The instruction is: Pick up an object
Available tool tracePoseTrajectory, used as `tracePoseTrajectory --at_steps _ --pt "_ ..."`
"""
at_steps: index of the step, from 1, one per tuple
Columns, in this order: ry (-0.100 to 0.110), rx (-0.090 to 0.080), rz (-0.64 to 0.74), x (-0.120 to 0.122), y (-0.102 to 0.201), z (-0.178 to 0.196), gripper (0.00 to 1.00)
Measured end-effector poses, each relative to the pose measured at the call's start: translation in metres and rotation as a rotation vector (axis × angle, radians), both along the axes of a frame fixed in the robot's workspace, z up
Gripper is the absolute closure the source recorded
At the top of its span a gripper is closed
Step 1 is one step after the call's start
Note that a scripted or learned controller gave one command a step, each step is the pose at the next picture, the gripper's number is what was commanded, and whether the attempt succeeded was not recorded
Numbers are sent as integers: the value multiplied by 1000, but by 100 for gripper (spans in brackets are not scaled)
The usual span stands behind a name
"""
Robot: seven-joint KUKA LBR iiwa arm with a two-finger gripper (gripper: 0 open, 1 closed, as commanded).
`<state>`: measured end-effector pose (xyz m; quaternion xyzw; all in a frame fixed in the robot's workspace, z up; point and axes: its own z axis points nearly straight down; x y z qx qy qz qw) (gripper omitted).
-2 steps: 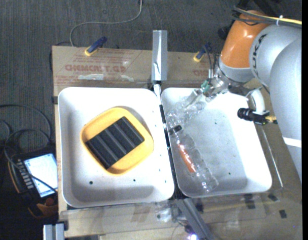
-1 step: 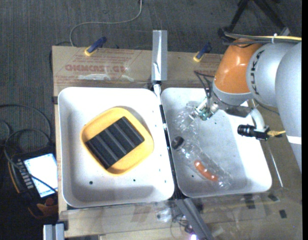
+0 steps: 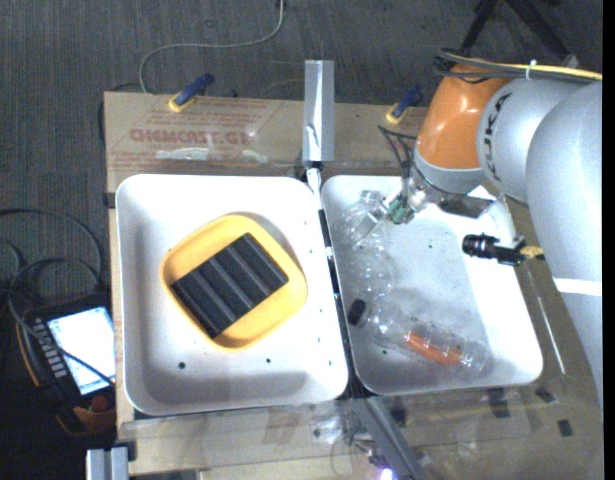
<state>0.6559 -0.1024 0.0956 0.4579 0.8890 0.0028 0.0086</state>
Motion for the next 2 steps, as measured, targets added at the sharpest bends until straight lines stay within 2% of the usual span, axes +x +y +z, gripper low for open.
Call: tracePoseTrajectory --at_steps 1,2 --pt "-13 2 -2 3 1 14 100" --pt "1 -16 144 16 73 97 100"
